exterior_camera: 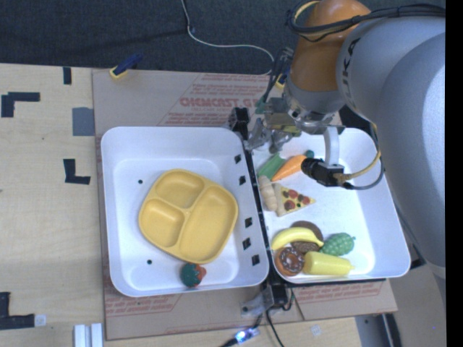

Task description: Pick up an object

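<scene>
My gripper (pixel 269 137) hangs over the top left corner of the right bin (pixel 377 215), close to the wall between the two bins. Just below it lie an orange carrot (pixel 291 168) and a green piece (pixel 270 166), side by side. I cannot tell whether the gripper touches either one. Further down the same bin are a pizza slice (pixel 294 201), a banana (pixel 291 237), a donut (pixel 291 261), a yellow cylinder (pixel 327 264) and a green bumpy fruit (pixel 338 244).
The left bin (pixel 116 194) holds a yellow divided plate (pixel 189 215) and a small red and green strawberry (pixel 192 274) near its front wall. The grey arm and its orange band (pixel 325 42) cover the upper right of the view. A black cable loops beside the carrot.
</scene>
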Tool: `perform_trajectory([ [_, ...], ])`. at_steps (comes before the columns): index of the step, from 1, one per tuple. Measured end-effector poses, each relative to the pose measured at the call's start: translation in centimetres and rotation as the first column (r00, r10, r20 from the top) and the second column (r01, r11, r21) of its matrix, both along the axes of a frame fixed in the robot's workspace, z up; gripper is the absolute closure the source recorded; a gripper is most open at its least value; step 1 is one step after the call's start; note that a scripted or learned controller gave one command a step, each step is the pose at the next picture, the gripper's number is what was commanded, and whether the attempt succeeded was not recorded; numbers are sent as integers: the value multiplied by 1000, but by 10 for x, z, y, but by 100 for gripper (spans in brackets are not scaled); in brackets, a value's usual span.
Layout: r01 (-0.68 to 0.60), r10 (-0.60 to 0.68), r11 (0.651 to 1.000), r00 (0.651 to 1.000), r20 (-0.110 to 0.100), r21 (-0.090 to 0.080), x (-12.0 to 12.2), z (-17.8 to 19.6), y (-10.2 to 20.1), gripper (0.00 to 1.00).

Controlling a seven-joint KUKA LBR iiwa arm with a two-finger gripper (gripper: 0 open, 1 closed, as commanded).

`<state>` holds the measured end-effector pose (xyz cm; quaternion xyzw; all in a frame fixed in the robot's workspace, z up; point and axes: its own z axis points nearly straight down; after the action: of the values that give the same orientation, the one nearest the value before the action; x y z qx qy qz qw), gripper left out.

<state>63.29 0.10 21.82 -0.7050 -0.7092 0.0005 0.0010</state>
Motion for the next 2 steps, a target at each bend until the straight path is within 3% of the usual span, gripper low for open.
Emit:
perform_trajectory([
  [2,0,0,1000,1000,2,0,30,14,102,100],
])
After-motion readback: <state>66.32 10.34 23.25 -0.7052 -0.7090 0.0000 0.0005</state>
